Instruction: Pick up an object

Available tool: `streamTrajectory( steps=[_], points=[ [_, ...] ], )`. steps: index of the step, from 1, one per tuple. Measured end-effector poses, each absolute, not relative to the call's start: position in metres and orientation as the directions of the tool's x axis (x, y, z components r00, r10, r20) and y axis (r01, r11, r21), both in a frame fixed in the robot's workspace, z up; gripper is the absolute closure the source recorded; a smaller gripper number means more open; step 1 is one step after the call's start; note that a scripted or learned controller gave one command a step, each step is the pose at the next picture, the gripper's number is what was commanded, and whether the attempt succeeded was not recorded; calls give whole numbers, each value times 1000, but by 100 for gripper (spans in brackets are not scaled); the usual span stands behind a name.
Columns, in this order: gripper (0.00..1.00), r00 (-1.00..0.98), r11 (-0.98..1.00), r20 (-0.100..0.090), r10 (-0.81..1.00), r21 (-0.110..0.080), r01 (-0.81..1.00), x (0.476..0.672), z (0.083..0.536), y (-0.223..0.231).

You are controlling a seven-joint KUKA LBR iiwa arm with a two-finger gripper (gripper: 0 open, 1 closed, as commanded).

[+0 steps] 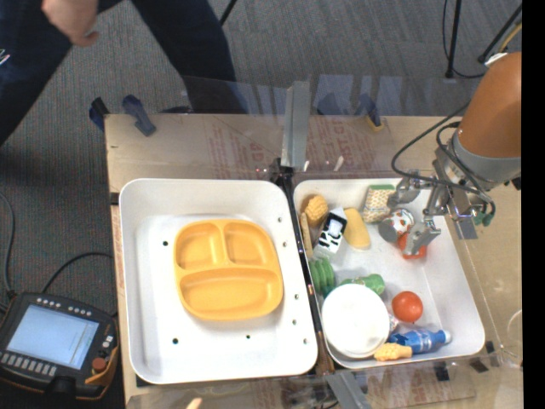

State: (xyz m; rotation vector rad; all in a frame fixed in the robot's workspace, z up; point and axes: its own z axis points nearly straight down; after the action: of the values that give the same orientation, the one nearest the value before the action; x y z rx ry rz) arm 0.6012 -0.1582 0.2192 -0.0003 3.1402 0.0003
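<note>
My gripper (pixel 410 218) hangs over the far right part of the right bin (pixel 464 301), with its two fingers spread apart. A small red and white object (pixel 397 222) lies just under and between them, but I see no grip on it. Other pickable items in this bin are a corn cob (pixel 316 207), a black and white piece (pixel 330 233), a yellow piece (pixel 357 228), a speckled green-edged block (pixel 377 201), a red tomato (pixel 408 306) and a blue bottle (pixel 420 340).
A white bowl (pixel 354 319) and green items (pixel 324 275) fill the right bin's near left. The left bin (pixel 136 228) holds a yellow divided plate (pixel 228 269). A person (pixel 77 11) stands at the back left. A teach pendant (pixel 55 341) lies at the lower left.
</note>
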Motion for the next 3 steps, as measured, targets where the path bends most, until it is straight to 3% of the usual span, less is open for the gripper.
streamTrajectory(
  steps=[1, 2, 3],
  points=[
    [0, -995, 996, 15, 94, 5, 94, 630, 91, -191],
    [100, -996, 996, -8, 87, 1, 87, 637, 112, -189],
    [0, -996, 996, -7, 85, 1, 85, 637, 111, -189]
  ],
)
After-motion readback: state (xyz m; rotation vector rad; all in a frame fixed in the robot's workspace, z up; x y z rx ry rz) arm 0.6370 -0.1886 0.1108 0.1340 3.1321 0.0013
